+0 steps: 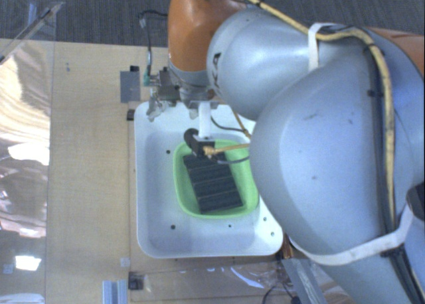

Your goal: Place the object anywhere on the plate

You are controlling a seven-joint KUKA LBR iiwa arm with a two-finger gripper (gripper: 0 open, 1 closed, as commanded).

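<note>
A black ridged rectangular block (212, 184) lies flat on the green plate (247, 183), covering most of its middle. The plate sits in the white bin (154, 183), toward its right side. My gripper (179, 100) hangs over the bin's far edge, behind the plate and the block, with a clear gap between it and the block. Nothing hangs from it. The grey arm covers the plate's right rim.
The bulky grey arm with its orange band (189, 27) fills the upper right and hides the right part of the bench. A pale wooden bench top (86, 163) lies to the left of the bin. A small grey bracket (130, 85) stands by the bin's far left corner.
</note>
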